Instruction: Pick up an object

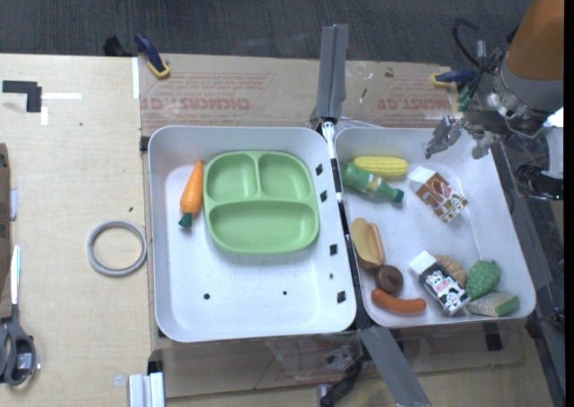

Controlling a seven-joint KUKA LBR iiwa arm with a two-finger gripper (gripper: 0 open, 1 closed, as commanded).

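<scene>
Corn cob lies near pincer, seemingly apart.

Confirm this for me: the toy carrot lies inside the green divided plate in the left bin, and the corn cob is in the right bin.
Not quite. The camera view shows the toy carrot lying beside the green divided plate, against its left rim on the floor of the left bin, not inside it. The rest holds: the corn cob is in the right bin.
</scene>
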